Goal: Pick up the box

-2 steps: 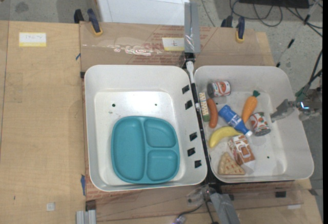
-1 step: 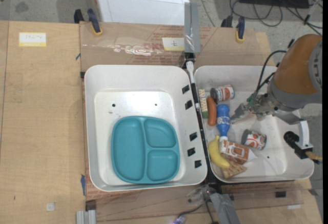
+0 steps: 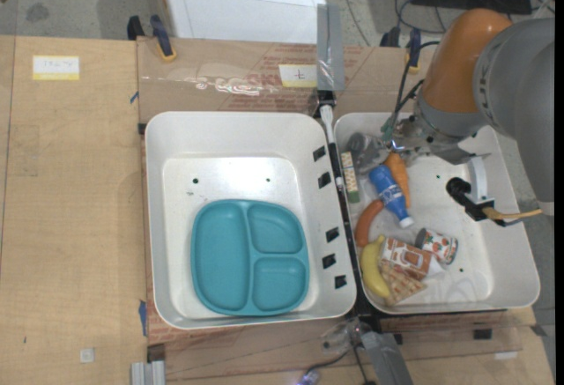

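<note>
The box (image 3: 406,269) lies in the right bin (image 3: 511,286) beside a banana (image 3: 374,273); pincer (image 3: 392,141) hangs farther back, grip state can't tell.

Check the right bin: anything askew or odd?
Nothing looks spilled or damaged. The box lies tilted, overlapping the banana, in the right bin. Items are jumbled loosely; the teal tray sits flat in the left bin.

The grey arm (image 3: 520,75) reaches in from the right, gripper (image 3: 395,138) lowered.

Box (image 3: 406,268) hemmed by banana (image 3: 374,271), can (image 3: 438,245), bottle (image 3: 389,193).
</note>
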